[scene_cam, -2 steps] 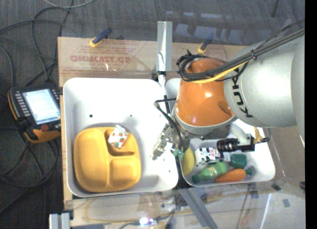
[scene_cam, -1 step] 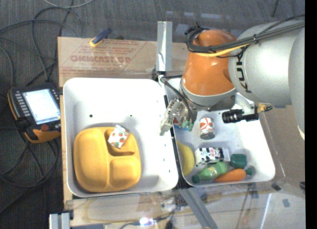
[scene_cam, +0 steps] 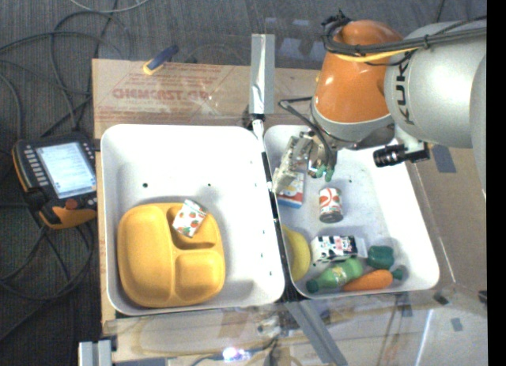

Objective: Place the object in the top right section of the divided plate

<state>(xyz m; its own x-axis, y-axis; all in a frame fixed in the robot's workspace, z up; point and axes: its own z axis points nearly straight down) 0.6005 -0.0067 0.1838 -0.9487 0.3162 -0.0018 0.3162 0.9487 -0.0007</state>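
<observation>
— Where is the little box?
— The little box (scene_cam: 189,219) sits in the top right part of the yellow plate (scene_cam: 170,258), in the left bin (scene_cam: 142,159).
— And your fingers?
— My gripper (scene_cam: 304,159) hangs over the right bin (scene_cam: 395,198). I cannot tell if it is apart or together.
— What's below?
— A can (scene_cam: 330,204), banana (scene_cam: 297,252), carrot (scene_cam: 368,281), green bottle (scene_cam: 338,274).

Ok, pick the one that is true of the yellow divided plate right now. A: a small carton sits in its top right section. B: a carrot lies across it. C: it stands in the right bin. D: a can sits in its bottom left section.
A: the small carton sits in the top right section of the yellow plate, which lies in the left bin.
</observation>
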